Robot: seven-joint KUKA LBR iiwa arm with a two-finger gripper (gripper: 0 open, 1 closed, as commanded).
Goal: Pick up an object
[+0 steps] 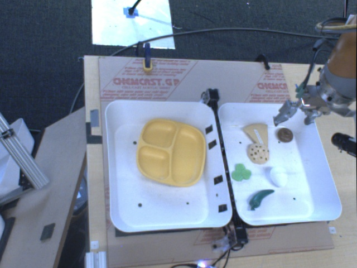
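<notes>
Tool (297,114) fingers spread apart, empty, above right bin's (329,166) far edge near brown disc (285,134).

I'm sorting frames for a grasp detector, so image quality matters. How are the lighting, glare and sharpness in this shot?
Camera view: lighting is even and bright, with soft, faint shadows. The white egg nearly washes out against the right bin, so its outline is weak. The yellow tray and green pepper read crisply. The gripper near the top edge looks slightly soft.
</notes>
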